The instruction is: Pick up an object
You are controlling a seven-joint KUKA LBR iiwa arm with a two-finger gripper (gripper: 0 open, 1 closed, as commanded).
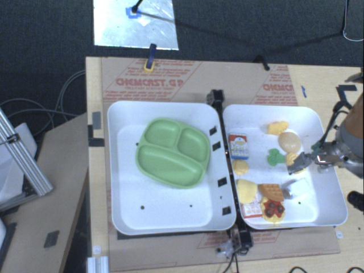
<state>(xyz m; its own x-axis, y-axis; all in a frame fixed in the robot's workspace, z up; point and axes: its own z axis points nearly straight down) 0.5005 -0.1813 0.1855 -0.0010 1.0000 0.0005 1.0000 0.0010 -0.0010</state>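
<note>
Gripper [300, 162] low in right bin [327, 206] — toy foods crowd round; egg [289, 141] beside it.

Carton [238, 146]: small white box with red and blue print, lying flat at the upper left of the right bin [327, 209], against the divider.
Yellow piece [277, 128]: upper middle of that bin, touching the egg.
Egg [289, 141]: pale beige, rounded, just below the yellow piece.
Green piece [276, 157]: small, leafy, left of and below the egg.
Small yellow lump [241, 167]: just beneath the carton.
Pale yellow chunk [247, 190]: lower left of the bin.
Waffle [271, 191]: tan, gridded, beside the chunk.
Red berries [274, 209]: at the bin's lower edge, below the waffle.
</note>
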